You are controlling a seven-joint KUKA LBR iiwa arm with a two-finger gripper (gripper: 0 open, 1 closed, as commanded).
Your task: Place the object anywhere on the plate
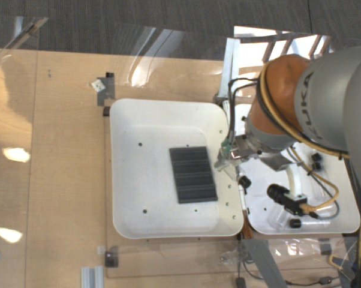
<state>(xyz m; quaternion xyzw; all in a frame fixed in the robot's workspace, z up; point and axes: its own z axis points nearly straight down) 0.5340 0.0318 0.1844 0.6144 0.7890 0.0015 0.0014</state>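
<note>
The dark ribbed plate [193,174] lies flat in the left bin [126,221], long axis running top to bottom. The pincer [226,156] hangs at the plate's right edge, just beside it; I cannot tell its state or spot the object

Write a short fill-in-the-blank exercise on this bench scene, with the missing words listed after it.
1. The dark ribbed rectangular plate lies in the ____ shallow white bin in the camera view.
2. The grey arm's wrist band is coloured ____.
3. The arm hangs mostly above the ____ shallow white bin.

Missing words: left; orange; right
</note>
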